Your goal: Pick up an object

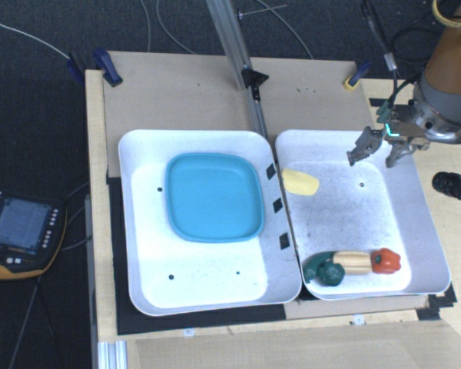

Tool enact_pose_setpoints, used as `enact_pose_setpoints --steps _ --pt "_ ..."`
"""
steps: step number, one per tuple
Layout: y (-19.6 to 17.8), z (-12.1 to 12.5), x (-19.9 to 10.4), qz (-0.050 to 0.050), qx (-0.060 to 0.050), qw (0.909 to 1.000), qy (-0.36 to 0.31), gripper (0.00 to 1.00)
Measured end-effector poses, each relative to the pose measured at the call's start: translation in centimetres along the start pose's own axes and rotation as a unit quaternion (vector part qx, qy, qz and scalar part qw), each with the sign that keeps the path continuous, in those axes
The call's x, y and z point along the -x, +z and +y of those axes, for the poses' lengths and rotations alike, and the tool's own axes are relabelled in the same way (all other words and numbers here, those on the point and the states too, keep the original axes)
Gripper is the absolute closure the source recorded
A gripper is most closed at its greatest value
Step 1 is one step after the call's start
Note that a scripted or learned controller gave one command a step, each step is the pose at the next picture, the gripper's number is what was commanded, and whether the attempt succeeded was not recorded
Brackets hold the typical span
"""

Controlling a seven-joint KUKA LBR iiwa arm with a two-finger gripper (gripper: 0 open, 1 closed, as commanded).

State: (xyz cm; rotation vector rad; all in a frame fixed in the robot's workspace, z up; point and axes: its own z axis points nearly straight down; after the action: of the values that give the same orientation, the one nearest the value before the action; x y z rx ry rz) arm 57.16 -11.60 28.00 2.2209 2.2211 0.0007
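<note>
So the gripper (380,151) is hanging over the far edge of the right bin (415,206) with its fingers spread wide, nothing between them; the yellow piece (300,182) sits by that bin's left wall; green (325,270), tan (353,262) and red (385,260) toys line the near edge; a blue plate (214,197) fills the left bin (142,206).

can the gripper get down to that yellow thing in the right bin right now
Probably yes. The yellow piece lies alone near the right bin's left wall, nothing on it; the open gripper hovers over the same bin.
</note>
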Motion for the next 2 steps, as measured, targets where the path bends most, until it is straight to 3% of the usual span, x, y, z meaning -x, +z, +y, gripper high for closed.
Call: enact_pose_setpoints --steps 1,2 --pt "0.0 0.0 0.0 0.000 0.000 1.0000 0.000 0.00" --pt "6.1 0.0 0.6 0.000 -0.003 1.0000 0.000 0.00"
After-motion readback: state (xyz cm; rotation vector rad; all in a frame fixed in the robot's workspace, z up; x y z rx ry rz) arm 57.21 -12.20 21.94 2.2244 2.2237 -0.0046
